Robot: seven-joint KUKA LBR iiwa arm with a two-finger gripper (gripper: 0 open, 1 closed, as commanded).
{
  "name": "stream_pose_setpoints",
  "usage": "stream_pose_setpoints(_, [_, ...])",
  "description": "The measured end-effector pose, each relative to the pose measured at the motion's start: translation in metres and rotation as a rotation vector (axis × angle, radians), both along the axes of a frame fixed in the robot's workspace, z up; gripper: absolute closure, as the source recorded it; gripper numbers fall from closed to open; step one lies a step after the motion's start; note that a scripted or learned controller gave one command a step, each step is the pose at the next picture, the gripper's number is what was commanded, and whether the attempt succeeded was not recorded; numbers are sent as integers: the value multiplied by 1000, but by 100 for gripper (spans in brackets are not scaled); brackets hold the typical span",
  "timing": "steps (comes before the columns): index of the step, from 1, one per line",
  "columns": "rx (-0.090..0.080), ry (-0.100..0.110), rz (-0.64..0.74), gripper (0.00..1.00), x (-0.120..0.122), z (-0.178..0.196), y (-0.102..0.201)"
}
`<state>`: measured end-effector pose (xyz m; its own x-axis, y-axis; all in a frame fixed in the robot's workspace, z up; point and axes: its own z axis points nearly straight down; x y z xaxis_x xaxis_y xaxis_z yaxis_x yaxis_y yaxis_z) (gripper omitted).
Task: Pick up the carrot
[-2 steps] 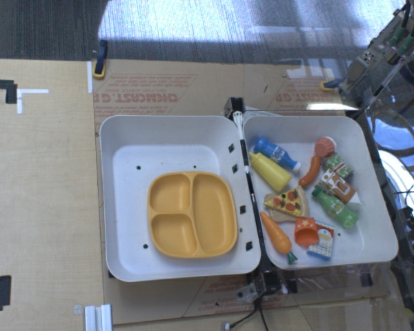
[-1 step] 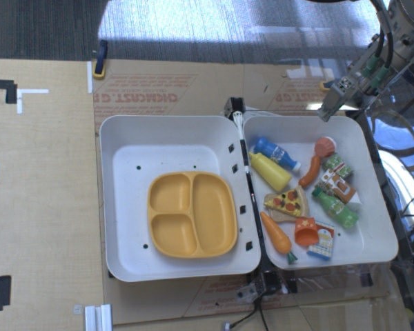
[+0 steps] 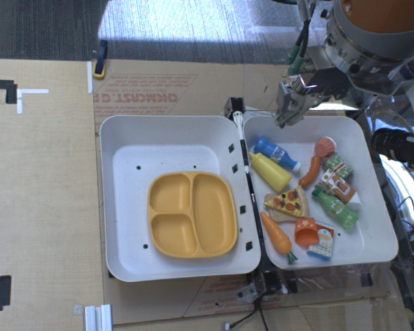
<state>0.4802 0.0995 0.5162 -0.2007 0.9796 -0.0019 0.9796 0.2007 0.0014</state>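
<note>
Your arm (image 3: 379, 19) hangs over the right bin's (image 3: 379, 205) far edge, the gripper (image 3: 288, 112) at its back left corner; whether it's spread, you cannot tell. The carrot (image 3: 277, 234) lies well toward you from it, beside the pizza (image 3: 288, 203). It looks light, stiff, slick (likely plastic), so pinch mid-body.

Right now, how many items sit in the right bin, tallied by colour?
Orange: 3, carrot, sausage, cup
Blue: 1, bottle
Yellow: 1, bottle
Green: 1, bottle
Mixed colours: 4, pizza slice, two cartons, red-topped piece
Total: 10
</note>
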Motion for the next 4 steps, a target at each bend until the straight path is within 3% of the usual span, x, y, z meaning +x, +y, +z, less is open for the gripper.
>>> stream_pose_setpoints(1, [0,0,0,0,0,0,0])
stream_pose_setpoints(2, [-2,4,166,0,-1,-153,33])
stream_pose_setpoints(3, [-2,9,123,0,44,-290,116])
stream_pose_setpoints(4, [2,2,-160,0,24,-410,86])
